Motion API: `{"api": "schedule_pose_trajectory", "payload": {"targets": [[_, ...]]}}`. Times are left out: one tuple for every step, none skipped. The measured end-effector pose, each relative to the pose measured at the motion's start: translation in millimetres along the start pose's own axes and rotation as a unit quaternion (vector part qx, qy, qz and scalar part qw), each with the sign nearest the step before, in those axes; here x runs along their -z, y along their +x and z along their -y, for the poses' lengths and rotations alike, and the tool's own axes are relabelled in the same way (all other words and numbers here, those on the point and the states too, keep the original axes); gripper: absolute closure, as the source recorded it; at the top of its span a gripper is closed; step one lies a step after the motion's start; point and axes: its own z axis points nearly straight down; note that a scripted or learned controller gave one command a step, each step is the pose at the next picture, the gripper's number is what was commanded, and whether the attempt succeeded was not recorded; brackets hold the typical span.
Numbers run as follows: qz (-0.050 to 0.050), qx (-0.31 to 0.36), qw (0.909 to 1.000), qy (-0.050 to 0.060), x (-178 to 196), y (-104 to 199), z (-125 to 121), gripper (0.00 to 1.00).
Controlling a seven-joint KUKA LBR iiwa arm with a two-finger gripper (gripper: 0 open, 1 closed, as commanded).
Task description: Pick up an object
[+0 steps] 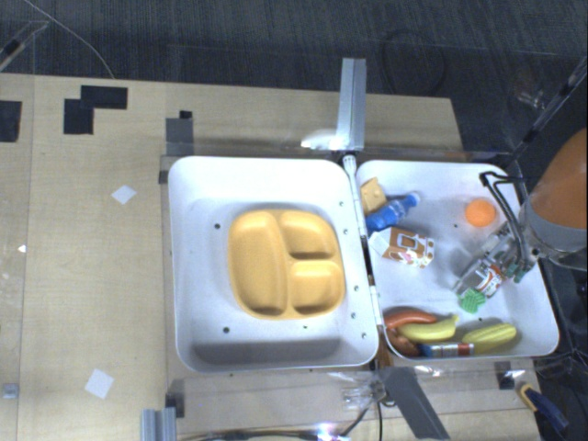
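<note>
Camera view showed the right white plastic bin (542,338) on the counter (83,274) holding small toys. The grey arm (556,205) reached in from the right, and its jaws (487,278) hung low over a small bottle with a green cap (478,292), near the middle right of that bin. I could not tell how the jaws stood. A round orange ball (480,212) sat near. The yellow bananas (464,333) lay by the front wall. The bottle looked slippery and could roll away if pinched off-centre.
</note>
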Motion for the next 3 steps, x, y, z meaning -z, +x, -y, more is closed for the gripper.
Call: {"api": "schedule_pose_trajectory", "payload": {"targets": [[0.001,-0.132,0.9912,0.000,4.2,-30.2,-25.6,0.00],[0.001,-0.163,0.9866,0.000,-16.6,-78.2,-69.7,0.00],[-0.007,-0.176,0.9844,0.006,-14.0,-98.7,-84.3,0.00]]}}
